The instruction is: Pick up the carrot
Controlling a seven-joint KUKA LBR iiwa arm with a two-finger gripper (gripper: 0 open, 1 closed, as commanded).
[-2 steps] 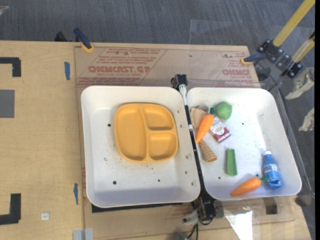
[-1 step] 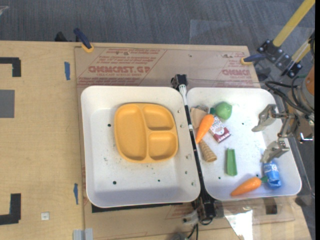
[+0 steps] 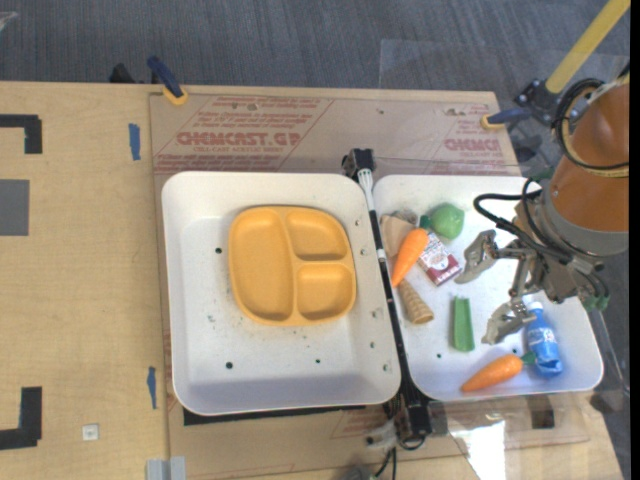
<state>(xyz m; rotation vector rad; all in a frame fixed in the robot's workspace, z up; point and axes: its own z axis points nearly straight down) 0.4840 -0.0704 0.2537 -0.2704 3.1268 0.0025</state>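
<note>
Two orange carrot-like pieces lie in the right bin [image 3: 580, 368]. One carrot [image 3: 407, 258] rests at the bin's left side, slanted across a tan cone [image 3: 418, 306]. The other carrot [image 3: 491, 373], with a green tip, lies near the front edge beside a blue bottle [image 3: 543, 342]. My gripper [image 3: 497, 288] hovers over the right half of this bin, open, with one finger [image 3: 481, 255] at the back and one toward the front. Bare bin floor shows between them. Both carrots are apart from the gripper.
A red-and-white packet [image 3: 438, 261], a round green piece [image 3: 445, 219] and a green stick [image 3: 461, 323] share the right bin. The left bin [image 3: 190, 298] holds a yellow divided plate [image 3: 292, 265]. A black divider [image 3: 378, 258] runs between the bins.
</note>
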